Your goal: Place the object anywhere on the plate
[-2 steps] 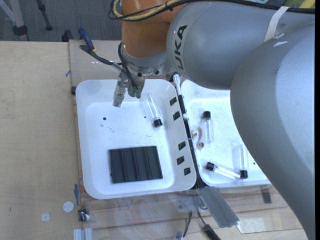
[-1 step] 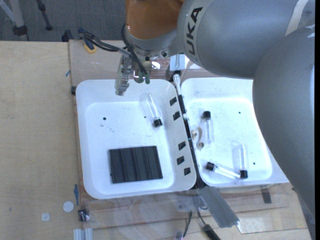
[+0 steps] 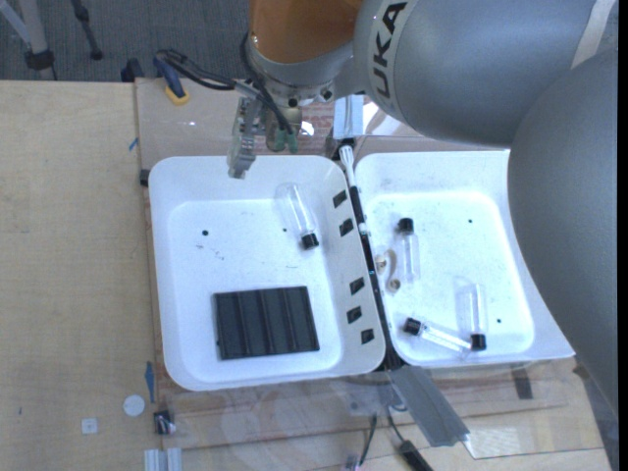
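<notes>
Toward the front of the left bin [image 3: 177,263], near its front-left corner, lies the plate [image 3: 266,322]: a dark, flat, ribbed rectangle resting on the bin floor. Behind it, closer to the bin's back-right corner, lies a clear vial [image 3: 295,214] on its side with its black cap pointing toward the front. It is well apart from the plate and touches nothing else. I judge this vial to be the object to move, since it shares a bin with the plate.

Above the back rim of the left bin hangs the gripper [image 3: 257,140]. Its thin fingers [image 3: 239,150] point down over the back edge, but against the cables and metal parts I cannot tell whether they are spread or pressed together. Nothing shows between them.

Across the divider, the right bin [image 3: 510,263] holds three more capped vials [image 3: 407,248] lying scattered on its floor, along with a small ring-like piece near the divider.

As for handling, the vial looks light, stiff and smooth-walled, and most likely brittle if it is glass. Being round and lying flat, it will probably roll away from a glancing touch. The surest hold seems to be across the middle of the barrel, with the fingers closing square to its long axis, gently, rather than on the small cap.
</notes>
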